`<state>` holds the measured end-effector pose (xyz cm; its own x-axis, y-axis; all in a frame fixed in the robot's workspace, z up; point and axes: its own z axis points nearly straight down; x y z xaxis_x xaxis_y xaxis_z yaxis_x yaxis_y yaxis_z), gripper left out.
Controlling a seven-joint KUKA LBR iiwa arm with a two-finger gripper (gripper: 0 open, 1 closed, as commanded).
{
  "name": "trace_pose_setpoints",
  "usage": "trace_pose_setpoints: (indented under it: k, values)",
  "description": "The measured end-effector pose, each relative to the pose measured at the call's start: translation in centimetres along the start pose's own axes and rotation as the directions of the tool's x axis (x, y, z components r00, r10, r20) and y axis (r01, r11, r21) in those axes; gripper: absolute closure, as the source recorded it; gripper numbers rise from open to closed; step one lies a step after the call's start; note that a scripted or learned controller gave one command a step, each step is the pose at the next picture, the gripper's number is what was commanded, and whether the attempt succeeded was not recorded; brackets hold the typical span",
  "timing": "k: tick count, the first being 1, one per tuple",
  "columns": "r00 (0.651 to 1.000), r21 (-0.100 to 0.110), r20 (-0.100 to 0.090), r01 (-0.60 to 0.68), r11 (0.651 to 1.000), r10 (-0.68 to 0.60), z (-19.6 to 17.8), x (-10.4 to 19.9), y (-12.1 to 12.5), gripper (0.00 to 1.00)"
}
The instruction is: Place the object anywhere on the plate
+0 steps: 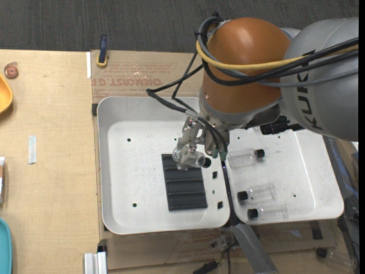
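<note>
A black ridged plate (184,186) lies flat in the left white bin (125,170), right of its middle. My gripper (188,157) hangs over the plate's far end, under the arm's big orange band (245,56). A small dark part (205,162) shows just to the right of the gripper's tip; I cannot tell what it is or whether it is held. Several clear vials with black caps lie in the right bin (308,176): one (246,156) near its left wall, two more (259,195) (268,213) at its near side.
The two bins meet along a wall (226,187) just right of the plate. Black cables (171,93) loop from the arm over the left bin's far edge. A cardboard sheet (137,73) lies behind the bins, and the wooden bench (45,153) extends left.
</note>
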<state>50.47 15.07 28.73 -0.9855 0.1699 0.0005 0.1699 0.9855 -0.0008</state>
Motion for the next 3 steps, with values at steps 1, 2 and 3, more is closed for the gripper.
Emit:
trace_pose_setpoints:
  k: [1,2,3]
  values:
    - [0.991,-0.001,0.001,0.135,0.991,-0.135,0.8,-1.8,0.1,1.00]
    - [0.954,-0.001,0.002,0.299,0.954,-0.299,4.9,-5.9,0.1,1.00]
    - [0.960,-0.002,0.003,0.280,0.960,-0.280,4.1,-7.5,3.5,1.00]
